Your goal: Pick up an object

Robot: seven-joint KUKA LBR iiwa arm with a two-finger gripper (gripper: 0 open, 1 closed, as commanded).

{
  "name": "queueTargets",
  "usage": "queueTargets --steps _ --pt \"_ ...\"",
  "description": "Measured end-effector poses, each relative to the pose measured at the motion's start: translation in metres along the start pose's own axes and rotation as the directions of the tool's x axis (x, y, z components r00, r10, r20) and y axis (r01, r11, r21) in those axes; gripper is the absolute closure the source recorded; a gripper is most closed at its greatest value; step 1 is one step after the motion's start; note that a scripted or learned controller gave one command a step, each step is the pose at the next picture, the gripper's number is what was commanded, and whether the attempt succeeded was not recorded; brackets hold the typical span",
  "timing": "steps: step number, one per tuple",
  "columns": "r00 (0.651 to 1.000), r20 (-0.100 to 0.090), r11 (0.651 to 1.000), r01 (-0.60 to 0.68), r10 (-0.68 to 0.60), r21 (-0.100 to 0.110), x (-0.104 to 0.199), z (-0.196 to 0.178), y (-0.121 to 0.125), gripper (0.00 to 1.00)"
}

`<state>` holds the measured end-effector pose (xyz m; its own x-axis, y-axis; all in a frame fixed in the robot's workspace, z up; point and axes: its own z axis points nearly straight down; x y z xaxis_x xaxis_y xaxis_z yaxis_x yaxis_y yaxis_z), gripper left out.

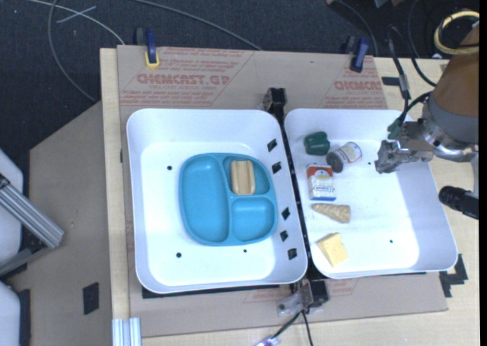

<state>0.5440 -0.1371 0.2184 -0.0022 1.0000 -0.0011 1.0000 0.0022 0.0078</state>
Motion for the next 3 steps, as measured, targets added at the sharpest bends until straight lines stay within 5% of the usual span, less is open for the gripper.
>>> queueTargets --steps 1,3 --pt "1.000 0.000 1.000 -0.001 0.001 0.003 0.000 -0.027 0.001 1.00" --pt "1.000 -0.005 1.000 0.003 -0.003 0.012 0.103 -0.010 -0.014 1.00"
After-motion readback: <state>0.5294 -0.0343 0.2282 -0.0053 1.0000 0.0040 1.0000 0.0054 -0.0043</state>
